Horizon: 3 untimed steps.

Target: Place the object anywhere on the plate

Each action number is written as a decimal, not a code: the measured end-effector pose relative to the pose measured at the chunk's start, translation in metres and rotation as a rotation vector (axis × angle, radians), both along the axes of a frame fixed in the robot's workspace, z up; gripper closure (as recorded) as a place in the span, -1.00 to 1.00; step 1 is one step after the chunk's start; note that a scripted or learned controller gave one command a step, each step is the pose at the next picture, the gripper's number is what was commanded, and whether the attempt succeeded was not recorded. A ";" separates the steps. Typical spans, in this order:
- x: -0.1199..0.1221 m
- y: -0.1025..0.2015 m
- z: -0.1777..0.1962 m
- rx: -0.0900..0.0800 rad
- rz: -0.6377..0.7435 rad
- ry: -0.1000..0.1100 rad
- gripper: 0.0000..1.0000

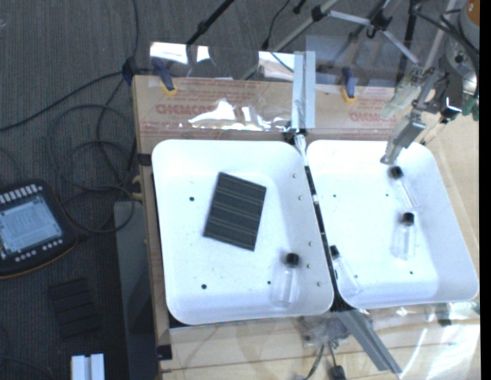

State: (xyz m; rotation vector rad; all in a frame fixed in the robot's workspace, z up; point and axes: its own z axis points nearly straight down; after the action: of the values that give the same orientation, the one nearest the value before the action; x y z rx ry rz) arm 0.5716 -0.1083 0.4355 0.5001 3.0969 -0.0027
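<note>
The left bin [174, 275] holds the dark ribbed plate [235, 210], with one clear black-capped vial [285, 279] near-right of it; the gripper [400, 150] hovers far over the right bin [459, 267], finger state impossible to tell; smooth vials may roll or slip.

Arm at the view's upper right, pincer [393, 155] slanting down-left, low, nothing visibly between its fingers

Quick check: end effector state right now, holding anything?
End effector: over the far edge of the right bin; open or closed cannot be told, and nothing is visibly held.
</note>
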 end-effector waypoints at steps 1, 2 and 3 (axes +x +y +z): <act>-0.035 -0.116 -0.001 0.000 -0.210 0.000 -1.00; -0.035 -0.116 -0.001 0.000 -0.210 0.000 -1.00; -0.078 -0.048 -0.001 0.003 -0.537 0.001 -1.00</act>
State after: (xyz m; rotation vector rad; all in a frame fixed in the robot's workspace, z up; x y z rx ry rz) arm 0.4934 -0.1560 0.4346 1.3050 2.8554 -0.0001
